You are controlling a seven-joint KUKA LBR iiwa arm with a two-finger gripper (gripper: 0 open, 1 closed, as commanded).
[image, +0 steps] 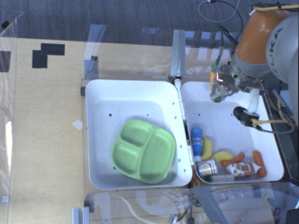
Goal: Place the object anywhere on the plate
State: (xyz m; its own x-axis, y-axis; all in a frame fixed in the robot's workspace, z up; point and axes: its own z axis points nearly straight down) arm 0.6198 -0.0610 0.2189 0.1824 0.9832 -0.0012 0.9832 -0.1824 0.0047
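Pale wood bench, two white bins side by side: the left bin [96, 125] carries a green plate [144, 150] with three compartments, lying flat and bare toward its front, while the right bin [219, 125] has a small heap of things crowded into its near corner. The gripper [218, 93] hangs over the back of the right bin, well apart from that heap, with nothing seen between its fingers; whether the claw is spread or clenched cannot be told from this angle.

The task names no single object, so any of the heap could serve. A blue bottle [196, 140] lies along the bin's left wall, touching a banana [207, 147]. A tin [208, 167] lies on its side at the front edge, beside a second banana [223, 157], a carton [243, 170] and two carrots [258, 162].

By the look of them these are light toys, likely hard plastic, smooth and somewhat slippery. The bottle seems the easiest take: stiff, round, best pinched across its middle, though the wall just beside it leaves little room for one finger. The tin, lying down, could roll away under a closing grip. The bananas' curved backs may slip; gripping across the thickest part looks safest. None appears fragile.
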